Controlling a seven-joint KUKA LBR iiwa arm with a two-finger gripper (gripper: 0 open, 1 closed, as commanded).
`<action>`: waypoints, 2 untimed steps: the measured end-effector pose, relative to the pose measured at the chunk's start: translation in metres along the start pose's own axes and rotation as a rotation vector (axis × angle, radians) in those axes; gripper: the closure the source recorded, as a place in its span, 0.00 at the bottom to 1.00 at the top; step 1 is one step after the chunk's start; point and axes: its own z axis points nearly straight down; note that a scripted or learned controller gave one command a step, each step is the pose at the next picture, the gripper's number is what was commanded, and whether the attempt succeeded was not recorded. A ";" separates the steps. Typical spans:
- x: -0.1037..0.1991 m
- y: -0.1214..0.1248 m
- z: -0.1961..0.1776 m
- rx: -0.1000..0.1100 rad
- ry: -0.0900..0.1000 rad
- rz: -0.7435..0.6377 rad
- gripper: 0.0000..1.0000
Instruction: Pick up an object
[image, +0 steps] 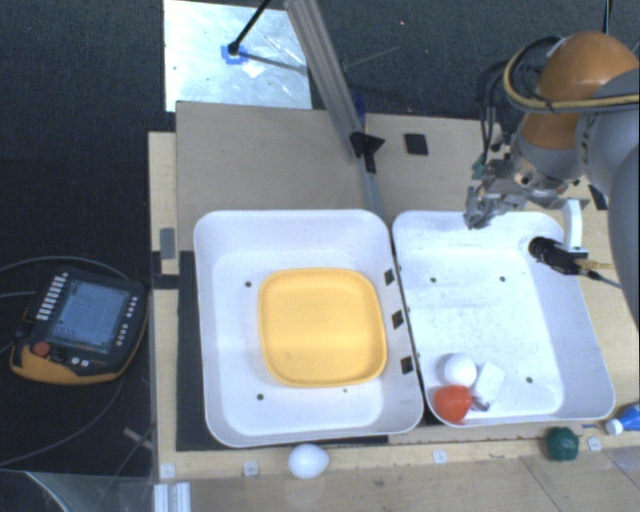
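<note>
Step in hand looks like the approach; no grasp made yet. The gripper (483, 216) hangs over the far rim of the right bin (520, 330), nothing visible between its tips. Whether it is released or clenched cannot be told at this size and angle.

Candidate objects sit well away from the gripper, down in the bin's near corner on the side toward the left bin (225, 330): a white ball (459, 369), a small white block (490, 381) touching it, and a red-orange ball (453, 403) just below both. A yellow plate (322, 326) lies in the left bin, farther off across the divider.

Next move, as judged: travel across the right bin toward that cluster, then descend. The three pieces crowd each other and the bin wall, so picking one cleanly calls for careful alignment.
</note>
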 end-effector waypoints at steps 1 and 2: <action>0.007 0.001 -0.061 -0.002 0.000 -0.001 1.00; 0.006 0.002 -0.112 -0.001 0.000 -0.001 1.00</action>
